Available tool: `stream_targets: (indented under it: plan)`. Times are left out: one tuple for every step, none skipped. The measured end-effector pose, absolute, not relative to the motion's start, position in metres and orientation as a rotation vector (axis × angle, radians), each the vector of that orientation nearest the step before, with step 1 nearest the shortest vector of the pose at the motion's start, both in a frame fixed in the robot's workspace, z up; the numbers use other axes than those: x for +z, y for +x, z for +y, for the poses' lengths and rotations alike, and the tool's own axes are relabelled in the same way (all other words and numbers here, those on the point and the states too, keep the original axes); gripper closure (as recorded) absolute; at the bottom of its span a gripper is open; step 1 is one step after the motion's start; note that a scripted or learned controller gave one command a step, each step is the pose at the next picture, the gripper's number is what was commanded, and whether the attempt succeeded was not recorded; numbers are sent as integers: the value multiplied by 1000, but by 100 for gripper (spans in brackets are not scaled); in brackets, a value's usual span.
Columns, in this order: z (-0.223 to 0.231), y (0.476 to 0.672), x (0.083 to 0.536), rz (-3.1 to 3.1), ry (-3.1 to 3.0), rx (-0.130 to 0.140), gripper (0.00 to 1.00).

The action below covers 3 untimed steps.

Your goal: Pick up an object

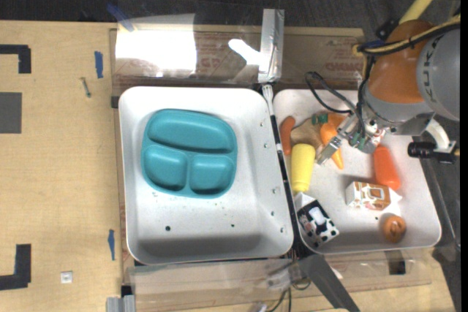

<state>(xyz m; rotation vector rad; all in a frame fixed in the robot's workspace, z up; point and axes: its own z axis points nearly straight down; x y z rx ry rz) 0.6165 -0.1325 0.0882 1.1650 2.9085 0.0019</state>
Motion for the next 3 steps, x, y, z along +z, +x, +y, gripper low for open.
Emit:
stream_targets:
  plan:
    - [-132,620,102,2900,1155,2,100]
    - [-73,599,238,2832,1335,7,100]
    - [-24,660,185,2854,1315,1,100]
